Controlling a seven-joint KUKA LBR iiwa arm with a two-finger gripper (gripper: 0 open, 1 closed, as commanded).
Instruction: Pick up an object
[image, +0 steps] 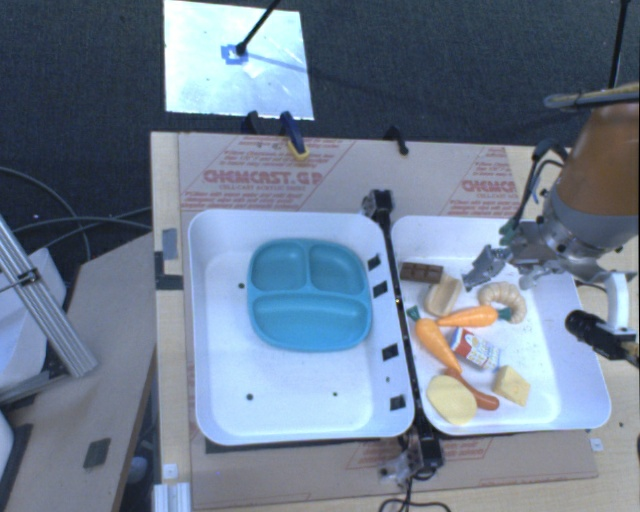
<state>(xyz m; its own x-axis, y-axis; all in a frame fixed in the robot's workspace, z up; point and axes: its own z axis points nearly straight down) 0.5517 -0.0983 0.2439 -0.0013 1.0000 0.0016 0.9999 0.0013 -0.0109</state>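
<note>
The right bin (590, 395) holds several toy foods. Among them are a brown chocolate bar (420, 271), a beige bread piece (442, 296), a pale croissant (503, 297), two orange carrots (468, 318) (433, 342), a small red and white carton (477, 350), a cheese wedge (512, 384) and a yellow round slice (452, 398) lying over a red sausage (486, 401). My gripper (487, 267) hangs over the back part of this bin, just behind the croissant and right of the chocolate bar. I see nothing in it.
The left bin (225, 400) bears a blue divided plate (308, 296). A black-clipped divider (392, 310) runs between the two bins. The grey and orange arm (600, 190) covers the right bin's back right corner. A black part (598, 335) juts in at the right edge.
</note>
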